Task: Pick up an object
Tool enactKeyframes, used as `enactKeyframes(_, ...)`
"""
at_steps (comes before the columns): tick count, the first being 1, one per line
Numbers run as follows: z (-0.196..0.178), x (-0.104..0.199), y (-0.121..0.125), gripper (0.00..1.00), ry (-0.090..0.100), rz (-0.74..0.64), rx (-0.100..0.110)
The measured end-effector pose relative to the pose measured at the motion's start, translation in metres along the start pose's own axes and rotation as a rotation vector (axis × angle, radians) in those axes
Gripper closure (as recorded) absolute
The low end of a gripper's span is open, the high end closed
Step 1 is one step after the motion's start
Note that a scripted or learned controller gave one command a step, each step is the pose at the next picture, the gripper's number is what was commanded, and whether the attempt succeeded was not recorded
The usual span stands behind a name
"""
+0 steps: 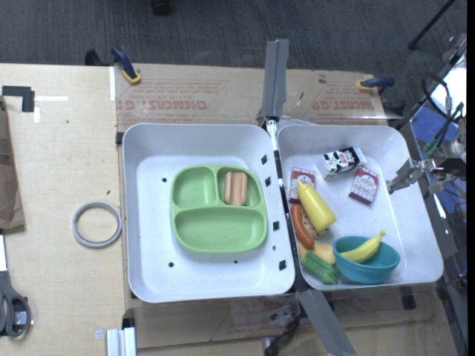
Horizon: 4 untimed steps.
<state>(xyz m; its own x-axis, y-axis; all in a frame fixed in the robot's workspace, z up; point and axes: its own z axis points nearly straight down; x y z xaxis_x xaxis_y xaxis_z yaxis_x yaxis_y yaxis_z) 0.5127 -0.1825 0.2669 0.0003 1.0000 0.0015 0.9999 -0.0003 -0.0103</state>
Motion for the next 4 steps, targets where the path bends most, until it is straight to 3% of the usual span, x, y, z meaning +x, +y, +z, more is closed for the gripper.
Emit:
enactKeyframes(1, 0.175, 0.053, 0.014, 0.00, 0.000, 0.027, -0.003)
enactKeyframes(2, 0.178, 0.063, 0.105, 0.00, 0.000, 0.080, -0.004)
enactKeyframes(3, 0.179, 0.079, -0.012, 0.00, 0.000, -0.075, -0.003)
enactKeyframes(4, 0.179, 0.080, -0.033, 0.00, -0.001, -0.134, -0.006)
